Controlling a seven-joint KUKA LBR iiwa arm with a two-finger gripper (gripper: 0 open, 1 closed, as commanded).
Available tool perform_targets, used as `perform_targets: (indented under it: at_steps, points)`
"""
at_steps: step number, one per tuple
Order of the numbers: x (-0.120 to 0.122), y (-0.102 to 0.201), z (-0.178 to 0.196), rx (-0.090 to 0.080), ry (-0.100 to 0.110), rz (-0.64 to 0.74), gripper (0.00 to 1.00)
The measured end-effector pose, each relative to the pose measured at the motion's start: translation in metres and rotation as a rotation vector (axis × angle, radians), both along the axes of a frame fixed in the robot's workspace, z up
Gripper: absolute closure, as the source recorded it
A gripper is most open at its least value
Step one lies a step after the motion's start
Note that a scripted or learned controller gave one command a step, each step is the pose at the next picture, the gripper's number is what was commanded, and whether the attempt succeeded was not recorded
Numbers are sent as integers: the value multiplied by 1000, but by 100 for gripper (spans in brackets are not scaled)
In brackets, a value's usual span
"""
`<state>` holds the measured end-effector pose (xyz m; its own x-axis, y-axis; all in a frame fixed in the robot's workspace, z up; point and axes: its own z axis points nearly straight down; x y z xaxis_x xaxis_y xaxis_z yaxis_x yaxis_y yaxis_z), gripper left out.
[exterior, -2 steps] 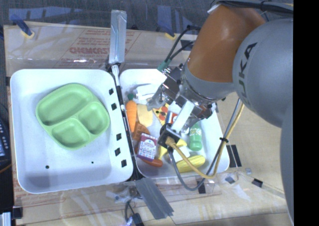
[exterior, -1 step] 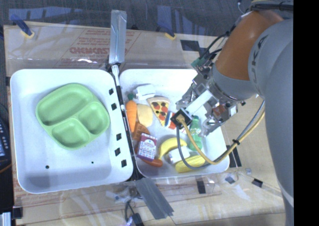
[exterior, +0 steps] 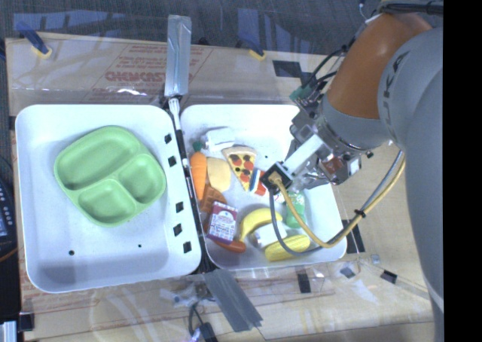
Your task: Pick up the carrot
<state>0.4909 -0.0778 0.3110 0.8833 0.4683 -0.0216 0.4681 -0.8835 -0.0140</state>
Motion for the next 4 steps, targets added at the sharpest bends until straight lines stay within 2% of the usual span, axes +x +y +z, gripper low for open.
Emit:
perform_targets:
  at_steps: [1, 2, 3, 4]
  points:
    - [-1, 79, 64, 1, -18, 270, 100]
    - [-1, 80, 71, 2, -7, 277, 100]
    - [-17, 118, -75, -4, -10, -26, 100]
    - [56, 107, -125, -5, -10, -37, 100]
